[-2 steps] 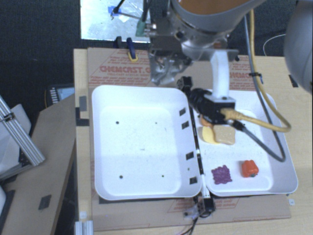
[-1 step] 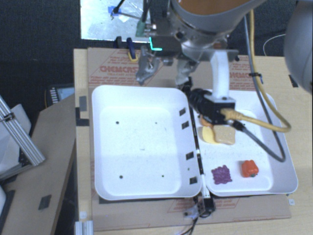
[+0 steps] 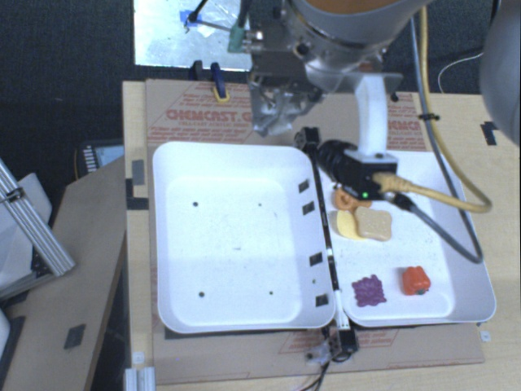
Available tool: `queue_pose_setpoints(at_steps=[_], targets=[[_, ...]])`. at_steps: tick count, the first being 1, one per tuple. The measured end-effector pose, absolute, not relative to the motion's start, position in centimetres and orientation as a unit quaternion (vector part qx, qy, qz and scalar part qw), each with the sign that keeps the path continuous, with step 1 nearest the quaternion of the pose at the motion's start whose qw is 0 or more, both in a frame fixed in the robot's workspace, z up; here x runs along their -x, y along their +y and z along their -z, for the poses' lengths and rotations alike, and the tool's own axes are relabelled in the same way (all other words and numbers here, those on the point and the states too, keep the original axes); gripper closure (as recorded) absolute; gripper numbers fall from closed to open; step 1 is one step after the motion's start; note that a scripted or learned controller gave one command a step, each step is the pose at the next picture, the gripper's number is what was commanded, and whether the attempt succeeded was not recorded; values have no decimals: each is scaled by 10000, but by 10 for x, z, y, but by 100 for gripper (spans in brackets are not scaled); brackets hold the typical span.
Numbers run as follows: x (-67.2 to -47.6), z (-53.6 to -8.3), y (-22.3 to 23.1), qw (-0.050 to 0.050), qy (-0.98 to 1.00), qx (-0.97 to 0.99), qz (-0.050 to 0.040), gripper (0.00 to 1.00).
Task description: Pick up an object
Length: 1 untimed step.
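The pincer (image 3: 277, 114) is hovering at the left bin's (image 3: 236, 243) far rim, blurred; whether it is open or closed, I cannot tell. Nearer the camera and to its right, in the right bin (image 3: 431, 301), 1 tan slab (image 3: 377, 226) is lying with its long axis pointing sideways, touching 1 yellow piece (image 3: 348, 226).

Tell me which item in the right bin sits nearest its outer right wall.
The red piece, by the front right corner. The purple clump, tan slice and yellow piece all lie closer to the divider.
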<state>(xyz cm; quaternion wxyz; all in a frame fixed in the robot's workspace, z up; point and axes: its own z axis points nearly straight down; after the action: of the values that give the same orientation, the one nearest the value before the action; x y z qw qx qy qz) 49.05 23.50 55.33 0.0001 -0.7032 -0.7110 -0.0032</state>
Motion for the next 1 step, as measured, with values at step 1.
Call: queue_pose_setpoints(at_steps=[1], targets=[[-485, -366, 234, 23, -7073, 7068, -65, 100]])
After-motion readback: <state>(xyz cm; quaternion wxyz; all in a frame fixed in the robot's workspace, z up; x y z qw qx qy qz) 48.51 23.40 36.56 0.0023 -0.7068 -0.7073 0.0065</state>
